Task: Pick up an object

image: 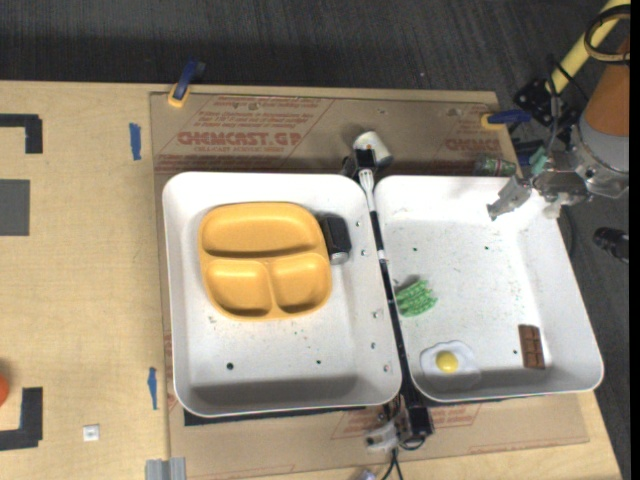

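Gripper (510, 200) over right bin's (570, 298) far rim, fingers' state unclear; fried egg (447, 359) near front edge

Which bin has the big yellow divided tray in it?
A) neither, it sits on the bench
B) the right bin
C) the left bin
C: the yellow tray lies inside the left bin, beside a small dark object, while the right bin holds a green item, a fried-egg toy and a brown piece.
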Controlling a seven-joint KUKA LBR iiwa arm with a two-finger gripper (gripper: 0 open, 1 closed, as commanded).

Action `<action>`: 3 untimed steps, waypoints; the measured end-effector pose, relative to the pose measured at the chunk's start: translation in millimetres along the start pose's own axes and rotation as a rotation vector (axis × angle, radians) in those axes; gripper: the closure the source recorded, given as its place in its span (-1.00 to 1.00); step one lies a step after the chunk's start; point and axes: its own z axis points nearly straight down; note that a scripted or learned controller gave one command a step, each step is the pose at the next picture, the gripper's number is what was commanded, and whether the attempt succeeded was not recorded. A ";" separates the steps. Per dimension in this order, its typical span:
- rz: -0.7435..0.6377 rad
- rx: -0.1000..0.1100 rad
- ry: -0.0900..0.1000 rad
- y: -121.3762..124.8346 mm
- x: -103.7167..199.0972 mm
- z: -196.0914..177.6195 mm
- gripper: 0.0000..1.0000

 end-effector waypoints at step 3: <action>0.062 -0.001 0.002 -24.3 13.6 105.4 -1.00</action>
